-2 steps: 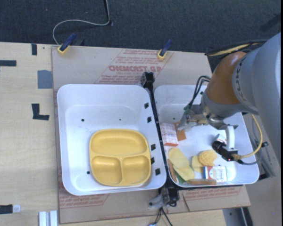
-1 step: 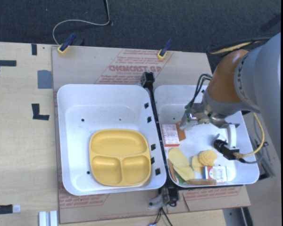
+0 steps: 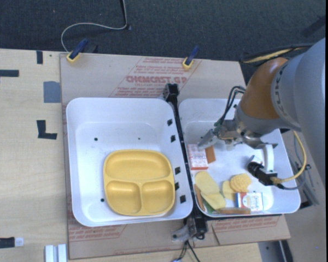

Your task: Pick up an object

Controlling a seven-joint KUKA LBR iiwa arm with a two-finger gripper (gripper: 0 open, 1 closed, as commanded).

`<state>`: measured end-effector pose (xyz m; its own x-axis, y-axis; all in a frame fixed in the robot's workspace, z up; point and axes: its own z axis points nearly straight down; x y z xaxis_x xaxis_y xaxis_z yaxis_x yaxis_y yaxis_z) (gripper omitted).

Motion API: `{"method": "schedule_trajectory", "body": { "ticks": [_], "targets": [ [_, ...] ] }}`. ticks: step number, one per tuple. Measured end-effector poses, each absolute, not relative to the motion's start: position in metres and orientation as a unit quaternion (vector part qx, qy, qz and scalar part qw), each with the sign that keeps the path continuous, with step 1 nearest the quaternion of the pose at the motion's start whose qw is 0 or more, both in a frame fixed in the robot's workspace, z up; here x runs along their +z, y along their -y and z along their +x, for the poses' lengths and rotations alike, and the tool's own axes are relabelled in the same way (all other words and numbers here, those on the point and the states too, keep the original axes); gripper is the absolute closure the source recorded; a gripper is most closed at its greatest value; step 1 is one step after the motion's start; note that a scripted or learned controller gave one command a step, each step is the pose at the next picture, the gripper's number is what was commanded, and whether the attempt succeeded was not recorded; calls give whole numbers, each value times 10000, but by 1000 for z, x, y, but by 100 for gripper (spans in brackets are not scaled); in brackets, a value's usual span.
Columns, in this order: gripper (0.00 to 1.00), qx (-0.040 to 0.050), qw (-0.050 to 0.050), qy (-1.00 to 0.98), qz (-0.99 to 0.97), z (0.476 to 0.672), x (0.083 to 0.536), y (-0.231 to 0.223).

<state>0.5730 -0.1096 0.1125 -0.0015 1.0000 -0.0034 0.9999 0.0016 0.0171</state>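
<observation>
Two shallow white bins side by side on a brown board. Left bin (image 3: 82,124) holding a yellow divided tray (image 3: 139,182), three compartments, lying flat toward the near side. Right bin (image 3: 199,113) partly covered by the arm (image 3: 295,91), grey with an orange band, entering from the right and hiding much of the bin's far right corner. Gripper (image 3: 216,136) low over the middle of the right bin; fingertips blurred and dark against the wrist hardware, so spread or pressed together cannot be told, and nothing seen between them. Just below the gripper, a small brown block (image 3: 210,155) beside a red-and-white packet (image 3: 197,160), print too small to read. Near front edge, a cluster: pale yellow pieces (image 3: 208,183), a round ridged cracker-like item (image 3: 240,182), a small red-and-white carton (image 3: 251,201), overlapping and hard to separate. Black fitting with yellow cable (image 3: 300,168) at the wrist's near side. Two blue-and-yellow clamps (image 3: 76,51) on the board's far edge
</observation>
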Motion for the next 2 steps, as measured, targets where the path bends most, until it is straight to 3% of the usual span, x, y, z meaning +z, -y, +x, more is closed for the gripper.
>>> {"method": "schedule_trajectory", "body": {
  "ticks": [1, 2],
  "targets": [
    [0, 26, 31, -7072, 7070, 574, 89, 109],
    [100, 57, 36, -7087, 7054, 577, 102, 106]
  ]
}}
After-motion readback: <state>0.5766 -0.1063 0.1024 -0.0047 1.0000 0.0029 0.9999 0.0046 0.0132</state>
